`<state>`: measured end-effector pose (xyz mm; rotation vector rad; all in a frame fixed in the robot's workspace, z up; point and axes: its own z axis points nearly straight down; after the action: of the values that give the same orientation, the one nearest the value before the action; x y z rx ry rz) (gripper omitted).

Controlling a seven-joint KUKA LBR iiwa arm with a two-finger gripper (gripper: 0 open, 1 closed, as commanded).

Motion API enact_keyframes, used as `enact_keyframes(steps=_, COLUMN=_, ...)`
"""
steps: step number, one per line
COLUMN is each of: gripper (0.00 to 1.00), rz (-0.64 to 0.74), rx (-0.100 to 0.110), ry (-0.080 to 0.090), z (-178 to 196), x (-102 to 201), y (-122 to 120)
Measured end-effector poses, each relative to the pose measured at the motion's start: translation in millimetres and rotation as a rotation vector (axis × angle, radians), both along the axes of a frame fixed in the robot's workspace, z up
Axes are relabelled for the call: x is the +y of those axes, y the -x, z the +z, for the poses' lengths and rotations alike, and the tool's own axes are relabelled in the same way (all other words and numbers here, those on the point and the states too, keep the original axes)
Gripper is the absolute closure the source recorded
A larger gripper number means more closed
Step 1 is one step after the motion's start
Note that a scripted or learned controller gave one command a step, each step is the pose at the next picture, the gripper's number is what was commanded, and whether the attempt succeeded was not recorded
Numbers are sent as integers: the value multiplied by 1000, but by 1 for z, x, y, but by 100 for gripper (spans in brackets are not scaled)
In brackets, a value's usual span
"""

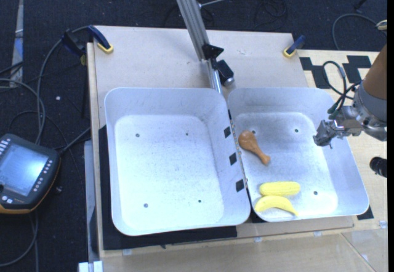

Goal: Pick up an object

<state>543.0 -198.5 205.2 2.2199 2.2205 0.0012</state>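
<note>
A brown toy drumstick (253, 146) lies near the left wall of the right bin (345, 172). Toward that bin's front sit a yellow corn cob (280, 188) and, just in front of it, a yellow banana (275, 204). My gripper (324, 136) hangs over the right part of the same bin, well to the right of the drumstick and apart from all three objects. Nothing shows between its fingers.
The left bin (166, 166) adjoins the right one along a shared wall with black clips. A slanted metal pole (194, 15) rises behind the bins. Yellow clamps (103, 44) hold the board's back corners. A teach pendant (21, 172) lies on the floor at left.
</note>
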Motion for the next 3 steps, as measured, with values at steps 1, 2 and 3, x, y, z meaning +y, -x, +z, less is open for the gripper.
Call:
enact_keyframes(steps=1, gripper=100, rz=5, rx=1, ry=-2, z=4, x=54, y=-28)
enact_keyframes(steps=2, gripper=100, rz=4, rx=2, ry=-2, z=-1, x=101, y=-42)
enact_keyframes(steps=3, gripper=100, rz=4, rx=1, ry=-2, z=13, x=148, y=-66)
